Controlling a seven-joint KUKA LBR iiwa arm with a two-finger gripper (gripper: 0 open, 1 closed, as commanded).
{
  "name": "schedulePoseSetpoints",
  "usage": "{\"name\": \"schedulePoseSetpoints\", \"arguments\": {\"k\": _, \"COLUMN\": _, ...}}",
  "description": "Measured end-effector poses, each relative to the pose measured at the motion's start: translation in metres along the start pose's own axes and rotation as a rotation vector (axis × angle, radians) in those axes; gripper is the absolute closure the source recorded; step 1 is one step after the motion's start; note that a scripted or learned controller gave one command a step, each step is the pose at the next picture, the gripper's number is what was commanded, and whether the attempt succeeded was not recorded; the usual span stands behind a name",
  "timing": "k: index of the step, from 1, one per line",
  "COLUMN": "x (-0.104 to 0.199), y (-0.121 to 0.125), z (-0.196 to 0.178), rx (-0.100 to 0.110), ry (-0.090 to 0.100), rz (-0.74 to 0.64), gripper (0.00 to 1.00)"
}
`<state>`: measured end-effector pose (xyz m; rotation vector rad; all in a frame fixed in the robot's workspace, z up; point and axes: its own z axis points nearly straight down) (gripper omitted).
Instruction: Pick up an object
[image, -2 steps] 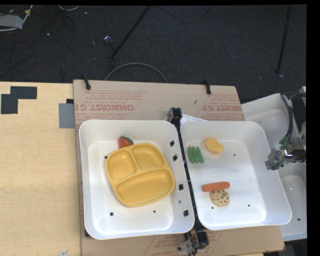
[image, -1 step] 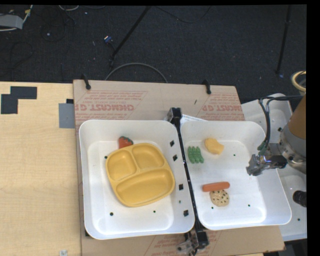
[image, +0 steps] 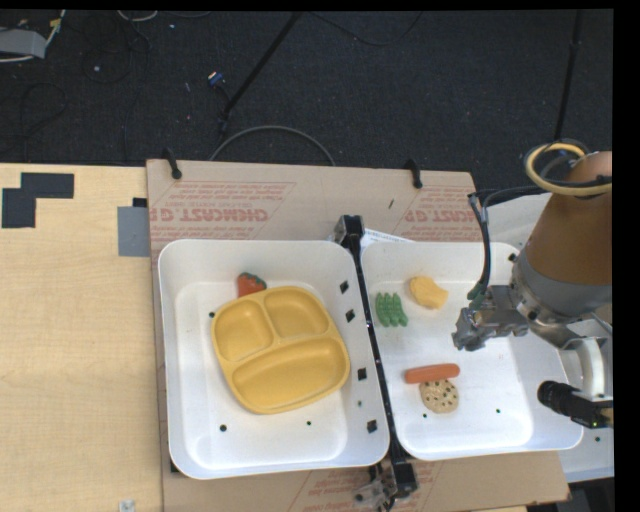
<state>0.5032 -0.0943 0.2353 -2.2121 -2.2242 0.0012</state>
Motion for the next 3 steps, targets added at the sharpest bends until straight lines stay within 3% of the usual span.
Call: {"name": "schedulePoseSetpoints", "arguments": {"k": 3, "x": 0.159, "y": 0.003, "z": -0.011, "rx": 0.0, "ry": -0.002, "rz": 0.0, "gripper": 1.0}}
